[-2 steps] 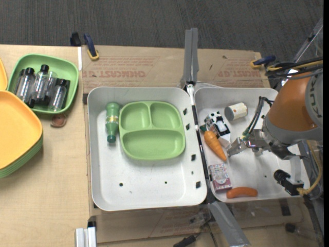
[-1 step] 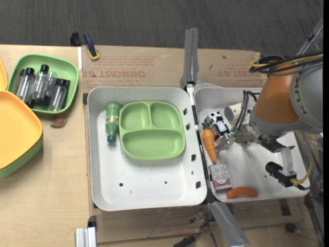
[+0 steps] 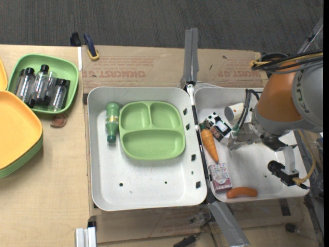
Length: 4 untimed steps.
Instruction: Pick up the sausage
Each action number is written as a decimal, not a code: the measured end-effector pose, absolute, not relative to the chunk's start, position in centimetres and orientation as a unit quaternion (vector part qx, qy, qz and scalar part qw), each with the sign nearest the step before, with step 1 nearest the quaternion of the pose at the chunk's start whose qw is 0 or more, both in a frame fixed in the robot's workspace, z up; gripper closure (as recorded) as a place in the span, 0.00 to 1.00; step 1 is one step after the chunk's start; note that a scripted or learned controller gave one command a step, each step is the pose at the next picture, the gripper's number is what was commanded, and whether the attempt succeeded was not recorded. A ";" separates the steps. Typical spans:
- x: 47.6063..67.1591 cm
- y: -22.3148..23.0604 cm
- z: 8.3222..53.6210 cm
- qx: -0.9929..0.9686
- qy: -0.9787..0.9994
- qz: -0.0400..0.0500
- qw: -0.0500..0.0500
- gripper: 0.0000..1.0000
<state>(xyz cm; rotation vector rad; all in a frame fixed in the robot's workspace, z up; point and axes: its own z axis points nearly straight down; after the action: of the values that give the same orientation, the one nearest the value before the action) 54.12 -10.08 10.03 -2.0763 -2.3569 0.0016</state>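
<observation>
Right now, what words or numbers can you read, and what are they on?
"CHEMCYZ ..." in red, upside down: on the cardboard behind the bins; the rest is too blurred.
Letters on the arm: cut off, unreadable.
Pink packet: print too small.
Dark bottles in the green tray: labels too small.

The sausage (image 3: 241, 192) lies against the right bin's (image 3: 257, 158) front wall, open white floor behind it. A small packet (image 3: 220, 177) sits just beside its left end, a carrot (image 3: 209, 144) farther back along the left wall. The arm (image 3: 280, 104) overhangs the bin's back half.
</observation>
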 end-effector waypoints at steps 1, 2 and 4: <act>52.4 -10.3 9.1 -0.655 -0.756 0.001 0.002 1.00; 48.5 -12.5 9.1 -0.770 -0.638 0.001 0.002 1.00; 48.3 -19.3 9.1 -0.757 -0.654 0.001 0.001 1.00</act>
<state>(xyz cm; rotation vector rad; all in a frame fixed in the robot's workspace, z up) 48.28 -19.31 9.11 -2.3764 -2.0530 0.0017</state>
